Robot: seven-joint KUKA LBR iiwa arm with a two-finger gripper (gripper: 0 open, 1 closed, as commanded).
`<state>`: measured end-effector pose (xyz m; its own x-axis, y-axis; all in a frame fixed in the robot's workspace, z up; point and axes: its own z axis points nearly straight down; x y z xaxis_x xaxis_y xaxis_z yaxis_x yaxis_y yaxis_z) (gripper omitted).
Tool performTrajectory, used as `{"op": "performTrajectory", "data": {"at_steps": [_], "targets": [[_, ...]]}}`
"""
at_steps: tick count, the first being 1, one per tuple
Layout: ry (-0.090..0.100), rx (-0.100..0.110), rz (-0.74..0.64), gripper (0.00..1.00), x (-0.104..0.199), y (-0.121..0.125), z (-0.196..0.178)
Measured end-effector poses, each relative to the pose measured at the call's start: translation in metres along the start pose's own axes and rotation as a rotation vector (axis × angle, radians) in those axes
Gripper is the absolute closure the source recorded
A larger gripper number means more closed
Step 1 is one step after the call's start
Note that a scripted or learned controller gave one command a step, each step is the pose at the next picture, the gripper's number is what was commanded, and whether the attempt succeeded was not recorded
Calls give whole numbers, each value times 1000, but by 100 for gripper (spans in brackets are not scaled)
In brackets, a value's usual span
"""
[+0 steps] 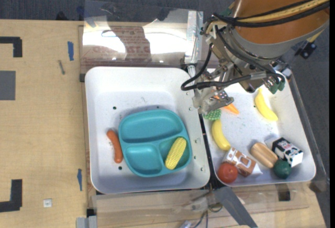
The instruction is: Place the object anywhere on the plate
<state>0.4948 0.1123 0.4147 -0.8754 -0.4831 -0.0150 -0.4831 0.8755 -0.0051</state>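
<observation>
Above the right white bin (301, 117), my jaws' state I cannot tell; I should descend squarely over the small orange carrot (231, 109), then carry it to the teal divided plate (149, 130).

This looks like a robotics lab. A large arm (282, 7) trailing cables hangs over two white bins (99, 91) set into a plywood worktop (36, 117). Black and blue tape marks lie on the worktop left of the bins, and the bins hold toy food.
</observation>
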Motion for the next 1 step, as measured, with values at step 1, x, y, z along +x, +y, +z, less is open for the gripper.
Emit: {"op": "performTrajectory", "data": {"at_steps": [1], "targets": [[3,0,-131,100,22,-59,-74]]}}
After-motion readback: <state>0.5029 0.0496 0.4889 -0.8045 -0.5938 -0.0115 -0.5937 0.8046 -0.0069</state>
